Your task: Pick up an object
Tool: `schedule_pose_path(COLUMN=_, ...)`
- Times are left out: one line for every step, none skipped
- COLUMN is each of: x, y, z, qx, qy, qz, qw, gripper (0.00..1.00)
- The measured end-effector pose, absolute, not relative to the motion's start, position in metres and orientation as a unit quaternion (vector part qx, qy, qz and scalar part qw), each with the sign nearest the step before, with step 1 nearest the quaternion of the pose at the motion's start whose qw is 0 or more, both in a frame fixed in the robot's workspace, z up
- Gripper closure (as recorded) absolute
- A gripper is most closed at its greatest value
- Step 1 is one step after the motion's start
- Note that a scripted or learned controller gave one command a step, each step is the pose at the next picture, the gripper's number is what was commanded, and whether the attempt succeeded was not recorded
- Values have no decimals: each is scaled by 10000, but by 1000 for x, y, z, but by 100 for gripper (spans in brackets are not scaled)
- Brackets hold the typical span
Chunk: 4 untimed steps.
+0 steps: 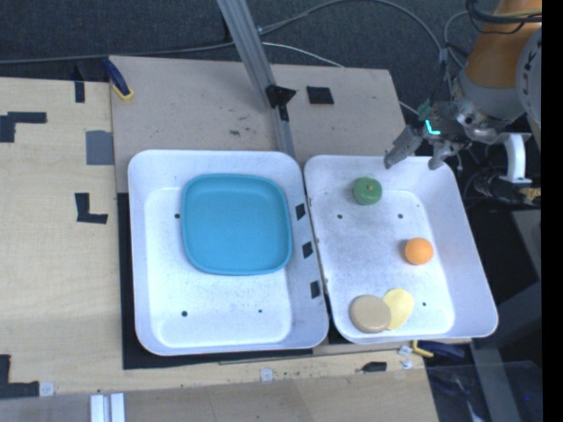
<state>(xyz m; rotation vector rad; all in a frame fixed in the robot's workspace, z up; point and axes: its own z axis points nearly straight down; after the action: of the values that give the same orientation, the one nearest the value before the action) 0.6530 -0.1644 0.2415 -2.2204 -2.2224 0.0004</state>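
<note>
The tool (414,151) hangs with its two fingers spread apart, empty, over the far edge of the right bin (466,262). In this bin lie a round green fruit (367,191), a smooth orange ball (418,251) and a flat tan disc (369,314) touching a yellow piece (400,305). The left bin (154,262) holds a square blue plastic plate (236,223).

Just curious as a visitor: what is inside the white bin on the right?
The right bin holds a green ball, an orange ball, and a tan disc overlapping a yellow piece. The disc covers part of that yellow piece, so its full shape is hidden.
</note>
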Motion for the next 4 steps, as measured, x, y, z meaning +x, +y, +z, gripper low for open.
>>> schedule_pose_path(x=653, y=-164, z=241, qx=-7068, qy=-7074, qz=1, qw=1, gripper=0)
schedule_pose_path(x=654, y=-170, z=181, qx=-7070, qy=-7072, qz=15, qw=18, gripper=0)
schedule_pose_path(x=652, y=-175, z=136, qx=-7071, qy=-7072, qz=14, qw=16, gripper=0)
schedule_pose_path(x=651, y=-174, z=87, qx=-7068, qy=-7074, qz=11, qw=12, gripper=0)
